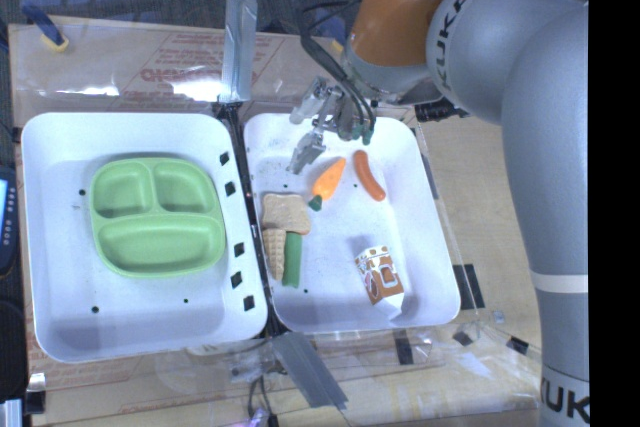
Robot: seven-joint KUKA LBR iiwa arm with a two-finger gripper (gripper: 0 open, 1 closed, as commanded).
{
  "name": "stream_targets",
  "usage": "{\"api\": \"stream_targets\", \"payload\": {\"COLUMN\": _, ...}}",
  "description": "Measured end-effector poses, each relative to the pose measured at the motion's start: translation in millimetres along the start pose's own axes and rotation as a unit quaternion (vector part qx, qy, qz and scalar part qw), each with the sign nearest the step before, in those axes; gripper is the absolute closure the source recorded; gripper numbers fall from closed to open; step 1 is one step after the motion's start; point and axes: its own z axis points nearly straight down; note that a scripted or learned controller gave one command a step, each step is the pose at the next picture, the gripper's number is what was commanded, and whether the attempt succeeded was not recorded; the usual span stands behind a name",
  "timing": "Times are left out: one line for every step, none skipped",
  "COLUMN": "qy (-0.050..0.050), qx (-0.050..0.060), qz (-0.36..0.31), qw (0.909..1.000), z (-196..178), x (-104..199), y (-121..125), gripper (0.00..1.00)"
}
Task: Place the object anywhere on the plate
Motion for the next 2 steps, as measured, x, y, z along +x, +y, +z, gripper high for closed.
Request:
{"api": "stream_targets", "payload": {"qy": -0.002, "qx": 0.0, "qz": -0.004, "qw": 1.0, "z": -12, "x": -1, "y": 2, "gripper": 1.0}}
{"api": "stream_targets", "payload": {"qy": 0.001, "qx": -0.001, "qz": -0.026, "qw": 0.9997, "z": 1, "x": 31, "y": 63, "gripper": 1.0}}
